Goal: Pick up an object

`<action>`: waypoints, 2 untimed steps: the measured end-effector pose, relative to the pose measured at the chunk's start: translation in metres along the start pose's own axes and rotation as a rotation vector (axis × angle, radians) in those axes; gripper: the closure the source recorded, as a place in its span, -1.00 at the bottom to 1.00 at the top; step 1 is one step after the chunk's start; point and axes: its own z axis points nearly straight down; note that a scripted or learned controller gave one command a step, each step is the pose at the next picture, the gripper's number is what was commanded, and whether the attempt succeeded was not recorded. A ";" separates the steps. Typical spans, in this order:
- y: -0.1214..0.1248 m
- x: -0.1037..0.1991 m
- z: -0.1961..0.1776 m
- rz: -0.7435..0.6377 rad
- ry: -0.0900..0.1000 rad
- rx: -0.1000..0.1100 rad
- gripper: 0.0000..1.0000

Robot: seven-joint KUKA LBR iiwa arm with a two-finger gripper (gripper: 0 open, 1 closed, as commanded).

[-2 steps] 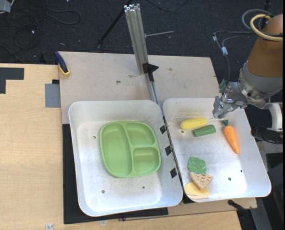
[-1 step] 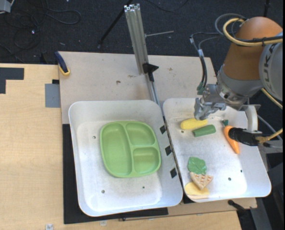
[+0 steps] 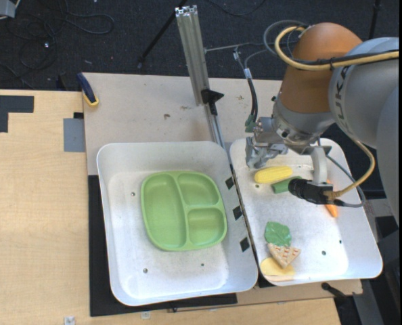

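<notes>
Right of centre, the right bin (image 3: 323, 239) is a shallow white tray with rounded corners and a lightly scuffed matt floor.

Contents of the right bin:
- A corn cob (image 3: 272, 175), yellow, stubby and rounded, lies on its side in the upper part, at a slight slant.
- A small green block (image 3: 279, 187), dark and squarish, sits just below the cob's right end and touches it or nearly so.
- An orange piece (image 3: 331, 210), small and tapered, lies toward the right wall.
- A green leafy piece (image 3: 277, 233), crinkled in outline, lies lower down.
- A tan wedge (image 3: 283, 254) with a gridded face sits directly below the leafy piece, resting on a pale yellow rounded piece (image 3: 275, 269) at the bin's lower left corner.

The gripper (image 3: 256, 160), bare grey metal, hangs over the upper left corner of this bin, just above and left of the corn cob. Whether its jaws stand apart or together cannot be told from this angle, and nothing is seen held.

Left of centre, the left bin (image 3: 120, 263), of the same white make, holds one item: a green plate (image 3: 184, 210), smooth, rounded-rectangular, moulded into three compartments, lying flat near the middle.

At the top of the frame, a ribbed aluminium post (image 3: 191, 53) stands behind the bins.
</notes>
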 end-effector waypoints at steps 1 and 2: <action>-0.005 0.050 0.006 0.001 -0.001 0.001 1.00; 0.001 0.102 0.016 0.001 -0.002 -0.002 1.00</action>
